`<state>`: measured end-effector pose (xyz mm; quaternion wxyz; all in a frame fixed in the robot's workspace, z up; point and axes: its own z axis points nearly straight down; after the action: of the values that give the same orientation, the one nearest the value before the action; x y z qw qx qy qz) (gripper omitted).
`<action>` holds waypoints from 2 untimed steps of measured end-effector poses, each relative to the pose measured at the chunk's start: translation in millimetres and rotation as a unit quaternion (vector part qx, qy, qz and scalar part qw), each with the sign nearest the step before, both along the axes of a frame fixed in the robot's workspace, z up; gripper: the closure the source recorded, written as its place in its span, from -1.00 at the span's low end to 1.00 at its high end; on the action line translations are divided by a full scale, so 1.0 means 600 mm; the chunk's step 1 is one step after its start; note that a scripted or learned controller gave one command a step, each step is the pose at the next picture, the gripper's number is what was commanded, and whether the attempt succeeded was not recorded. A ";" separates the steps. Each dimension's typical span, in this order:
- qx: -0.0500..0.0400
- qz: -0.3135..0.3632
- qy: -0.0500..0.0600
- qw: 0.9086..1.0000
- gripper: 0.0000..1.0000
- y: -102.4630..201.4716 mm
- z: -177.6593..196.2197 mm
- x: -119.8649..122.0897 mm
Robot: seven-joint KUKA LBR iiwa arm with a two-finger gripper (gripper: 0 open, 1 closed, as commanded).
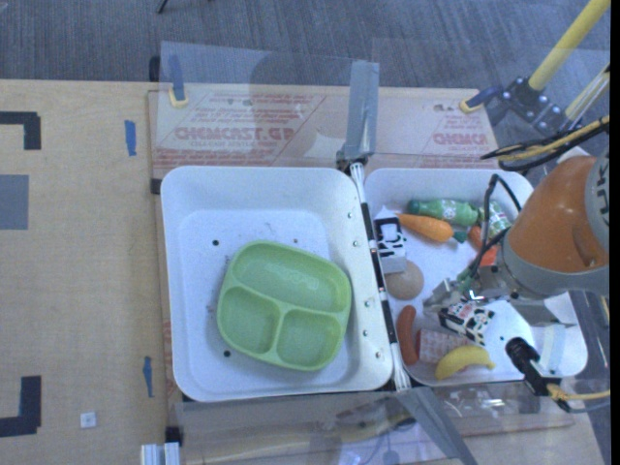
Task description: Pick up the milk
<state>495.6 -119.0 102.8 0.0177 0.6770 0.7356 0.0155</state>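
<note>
Reaching in from the right of the view, my grey arm [557, 231] with its orange band hangs over the right one [542, 347] of two white bins, while the left bin [189, 211] bears one green plate [283, 305] with three compartments. My gripper [463, 296] sits low over the middle of the right bin, and I cannot tell whether it is apart or together, since the wrist covers it from above. The milk [473, 324], one small carton patched black and white, lies just below the gripper in the view, so close that I cannot tell whether they touch. It looks tipped over, with its long axis running roughly left to right and slanting a little down toward the right; which end is the top I cannot make out. Around it the bin is crowded. One green bottle [441, 208] lies along the far wall with one carrot [427, 228] just in front of it. One white box with black marks [388, 241] stands against the left wall, and one round tan thing [405, 282] sits just below it. One red sausage [407, 333] lies near the front left. One banana [463, 360] curves just in front of the milk, nearly touching it, the closest neighbour on that side.
</note>
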 end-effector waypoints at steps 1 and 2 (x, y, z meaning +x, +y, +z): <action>-0.001 -0.001 0.017 1.000 1.00 -0.001 -0.011 -0.017; -0.001 -0.001 0.017 1.000 -1.00 -0.002 -0.011 -0.017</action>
<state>485.3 -120.0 96.3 0.0055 0.6777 0.7353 0.0034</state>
